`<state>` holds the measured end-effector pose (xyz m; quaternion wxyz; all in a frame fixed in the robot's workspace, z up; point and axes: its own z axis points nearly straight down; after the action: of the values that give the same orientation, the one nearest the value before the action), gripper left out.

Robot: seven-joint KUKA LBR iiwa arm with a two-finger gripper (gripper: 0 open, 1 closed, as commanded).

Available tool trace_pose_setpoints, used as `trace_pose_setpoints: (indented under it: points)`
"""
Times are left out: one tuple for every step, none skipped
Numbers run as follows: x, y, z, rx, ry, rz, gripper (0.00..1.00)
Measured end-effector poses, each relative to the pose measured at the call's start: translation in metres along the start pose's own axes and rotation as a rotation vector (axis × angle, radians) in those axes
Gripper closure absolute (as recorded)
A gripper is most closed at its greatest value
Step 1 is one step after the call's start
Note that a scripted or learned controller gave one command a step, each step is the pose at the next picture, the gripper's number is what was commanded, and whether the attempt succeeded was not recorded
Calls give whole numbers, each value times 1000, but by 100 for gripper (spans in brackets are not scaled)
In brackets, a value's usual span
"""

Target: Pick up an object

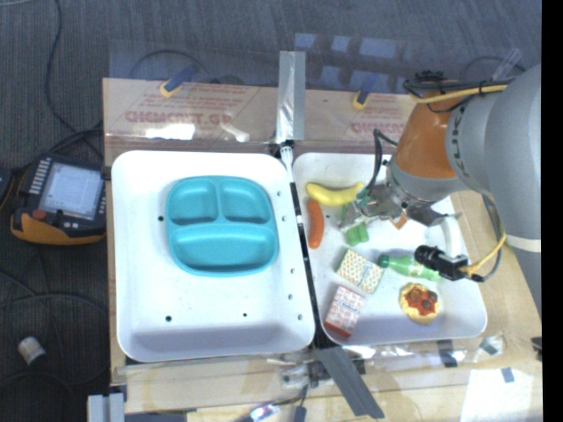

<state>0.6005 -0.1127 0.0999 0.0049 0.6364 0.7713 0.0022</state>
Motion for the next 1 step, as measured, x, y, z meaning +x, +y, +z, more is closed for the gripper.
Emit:
trace_pose_setpoints:
  points:
    - [18, 8, -98, 11, 3, 29, 100]
